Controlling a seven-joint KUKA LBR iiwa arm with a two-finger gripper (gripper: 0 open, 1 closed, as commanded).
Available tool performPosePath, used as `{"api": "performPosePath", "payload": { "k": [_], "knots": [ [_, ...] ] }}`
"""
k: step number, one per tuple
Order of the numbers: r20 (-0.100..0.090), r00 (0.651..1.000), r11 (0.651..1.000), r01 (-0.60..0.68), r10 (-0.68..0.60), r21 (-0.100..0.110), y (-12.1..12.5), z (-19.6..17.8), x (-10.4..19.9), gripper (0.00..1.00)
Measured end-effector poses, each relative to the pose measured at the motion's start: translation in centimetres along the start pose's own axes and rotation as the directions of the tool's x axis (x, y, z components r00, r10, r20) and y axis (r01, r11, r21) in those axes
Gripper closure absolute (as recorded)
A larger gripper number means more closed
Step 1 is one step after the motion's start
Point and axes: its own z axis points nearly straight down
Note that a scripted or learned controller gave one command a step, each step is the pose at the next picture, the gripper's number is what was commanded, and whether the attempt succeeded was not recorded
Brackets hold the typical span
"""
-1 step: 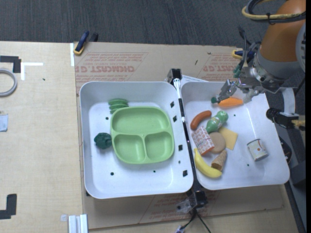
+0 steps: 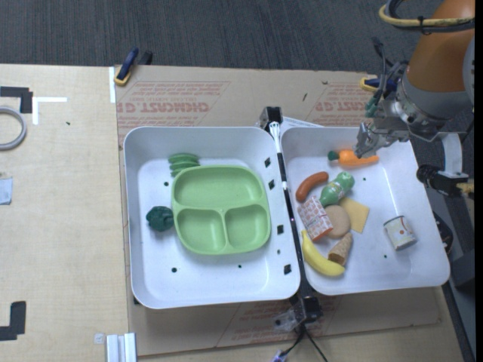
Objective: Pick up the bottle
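The bottle point(image 2: 336, 190) is small and green, and it lies tilted in the middle of the right bin point(image 2: 423, 266). It rests among other food items, touching a red sausage point(image 2: 312, 185) on its left and a yellow cheese wedge point(image 2: 358, 215) below it. My gripper point(image 2: 367, 143) hangs over the far edge of the right bin, up and to the right of the bottle and clear of it. The gripper's tip is just beside an orange carrot point(image 2: 350, 157).
The right bin also holds a banana point(image 2: 320, 258), a wrapped packet point(image 2: 314, 219), a bread piece point(image 2: 340, 247) and a small can point(image 2: 400, 232). In the left bin point(image 2: 143, 274) are a green divided plate point(image 2: 221, 210), a broccoli point(image 2: 159, 218) and a green leafy piece point(image 2: 183, 161).
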Motion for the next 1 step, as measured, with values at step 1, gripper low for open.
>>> {"api": "performPosePath", "payload": {
  "k": [1],
  "knots": [
    [-0.001,0.961,0.961,-0.277,0.277,0.003,-4.37,3.86,8.79,1.0]
  ]
}}
